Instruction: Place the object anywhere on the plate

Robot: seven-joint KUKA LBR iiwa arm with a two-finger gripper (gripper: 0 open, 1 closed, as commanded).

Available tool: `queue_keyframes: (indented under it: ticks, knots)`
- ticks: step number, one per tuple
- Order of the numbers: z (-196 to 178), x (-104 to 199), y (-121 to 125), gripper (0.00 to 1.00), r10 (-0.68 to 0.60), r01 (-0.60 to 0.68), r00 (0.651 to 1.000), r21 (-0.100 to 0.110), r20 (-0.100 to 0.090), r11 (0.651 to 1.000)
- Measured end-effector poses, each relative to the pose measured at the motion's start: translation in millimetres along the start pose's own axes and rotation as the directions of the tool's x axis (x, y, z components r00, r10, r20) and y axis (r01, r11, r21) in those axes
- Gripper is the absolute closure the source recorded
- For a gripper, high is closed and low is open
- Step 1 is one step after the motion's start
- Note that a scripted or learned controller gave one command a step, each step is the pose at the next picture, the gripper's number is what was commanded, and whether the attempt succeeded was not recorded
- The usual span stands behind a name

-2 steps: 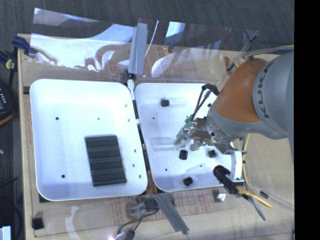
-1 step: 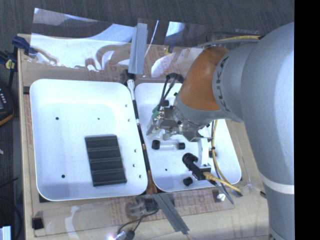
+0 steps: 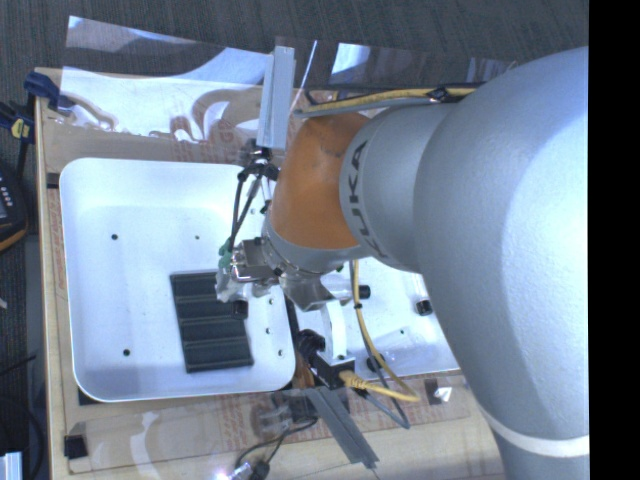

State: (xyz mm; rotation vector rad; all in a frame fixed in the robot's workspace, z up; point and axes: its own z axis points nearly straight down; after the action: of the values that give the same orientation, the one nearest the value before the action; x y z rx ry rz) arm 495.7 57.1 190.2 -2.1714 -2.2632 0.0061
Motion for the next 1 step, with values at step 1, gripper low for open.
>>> queue_keyframes:
  ticks: [1]
  knots:
    - [69.9,91.5,1.7,1.0,0.073,-0.073,0.997,0.003,0.003,0.997]
